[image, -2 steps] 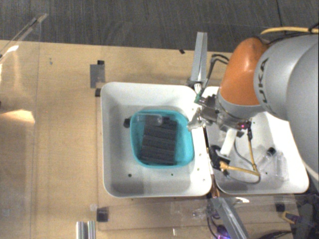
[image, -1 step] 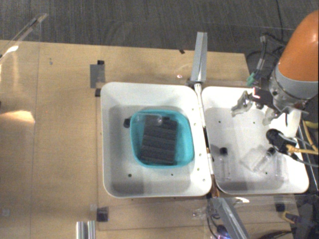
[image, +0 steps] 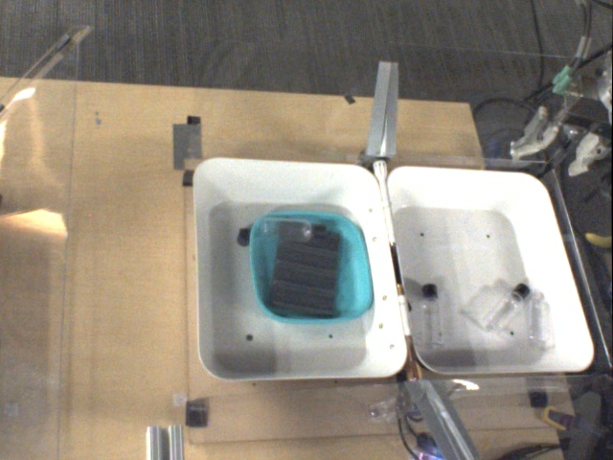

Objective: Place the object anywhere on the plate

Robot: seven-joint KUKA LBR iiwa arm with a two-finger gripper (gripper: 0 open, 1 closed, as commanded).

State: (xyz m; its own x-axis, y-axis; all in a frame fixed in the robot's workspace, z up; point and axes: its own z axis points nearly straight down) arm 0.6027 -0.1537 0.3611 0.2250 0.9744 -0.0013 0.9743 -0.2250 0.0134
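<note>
clear vials (image: pixel 503 307) lie loose at 5 o'clock in the right bin (image: pixel 565 228). at 9 o'clock from them, the dark ridged block (image: pixel 305 274) already lies on the teal plate (image: pixel 358 266) in the left bin (image: pixel 213 257). can't tell the pincer's state. risk i'd guess: another grab nudges the block back off.

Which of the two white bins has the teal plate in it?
The left bin: it holds the teal plate, with a dark ribbed block on it. The right bin holds clear vials with black caps.
</note>
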